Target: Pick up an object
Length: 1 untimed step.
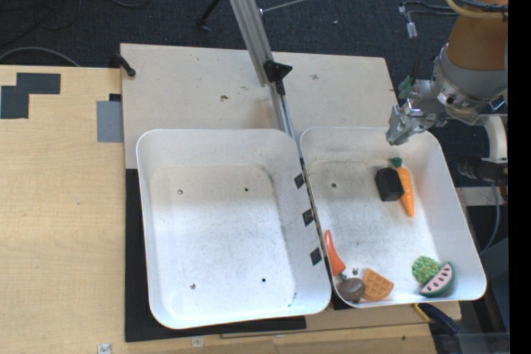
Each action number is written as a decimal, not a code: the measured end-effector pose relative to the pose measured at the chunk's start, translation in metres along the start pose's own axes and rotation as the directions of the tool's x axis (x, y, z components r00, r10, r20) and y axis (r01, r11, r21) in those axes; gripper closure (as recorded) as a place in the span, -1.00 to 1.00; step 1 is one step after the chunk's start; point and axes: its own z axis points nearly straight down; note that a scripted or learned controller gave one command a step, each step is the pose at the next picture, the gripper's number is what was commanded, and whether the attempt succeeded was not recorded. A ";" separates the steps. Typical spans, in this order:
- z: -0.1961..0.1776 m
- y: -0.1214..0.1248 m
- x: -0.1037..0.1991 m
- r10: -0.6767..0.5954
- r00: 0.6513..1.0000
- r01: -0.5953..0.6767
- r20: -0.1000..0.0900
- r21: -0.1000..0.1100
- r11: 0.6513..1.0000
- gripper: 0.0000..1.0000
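My gripper (400, 133) hangs over the back edge of the right bin (357, 203), above and slightly behind a black block (387, 184) and an orange carrot (405, 190) that lie side by side. Nothing shows between its fingers. Along the bin's front wall lie a red chilli (333, 254), a brown-grey piece (352, 288), a waffle-like orange piece (376, 284), a green knobbly piece (426, 268) and a watermelon slice (439, 281).
The left bin (216, 228) adjoins the right one along a divider with black clips (307, 215). A slanted aluminium post (249, 21) rises behind the bins. A wooden table (58, 203) lies to the left.
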 end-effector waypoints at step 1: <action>0.006 0.000 0.049 -0.003 1.000 0.003 -0.003 0.008 1.000 1.00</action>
